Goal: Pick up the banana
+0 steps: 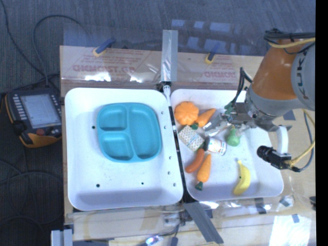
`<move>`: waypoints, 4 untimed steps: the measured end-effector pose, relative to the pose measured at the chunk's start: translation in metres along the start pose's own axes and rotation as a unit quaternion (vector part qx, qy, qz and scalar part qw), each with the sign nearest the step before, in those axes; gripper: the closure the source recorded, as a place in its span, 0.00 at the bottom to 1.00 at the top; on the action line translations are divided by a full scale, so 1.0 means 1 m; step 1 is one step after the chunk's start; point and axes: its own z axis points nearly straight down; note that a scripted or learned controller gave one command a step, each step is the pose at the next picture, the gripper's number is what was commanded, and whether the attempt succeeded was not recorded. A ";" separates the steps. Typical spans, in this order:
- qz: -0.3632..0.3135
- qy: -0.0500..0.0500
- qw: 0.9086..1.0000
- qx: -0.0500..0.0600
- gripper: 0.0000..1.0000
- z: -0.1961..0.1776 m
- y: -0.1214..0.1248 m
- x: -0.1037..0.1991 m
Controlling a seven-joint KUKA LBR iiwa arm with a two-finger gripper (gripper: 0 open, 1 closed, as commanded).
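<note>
Near the right bin's (266,188) front corner lies the banana (242,179) — likely light, smooth, rigid — best pinched across its middle; whether the hand (229,121) is open, I cannot tell.

Two white bins (72,152); one blue tray (127,131); one banana (242,178); three carrots (204,168); one pumpkin (185,113).

Dark grey ribbed carpet (77,9) is covering the floor, black cables (20,29) are trailing across it, and a grey-screened handheld control pendant (32,116) is lying beside the brown cardboard-topped bench (118,65).
</note>
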 end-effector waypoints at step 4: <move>0.144 0.006 0.989 -0.008 0.00 0.114 -0.048 -0.096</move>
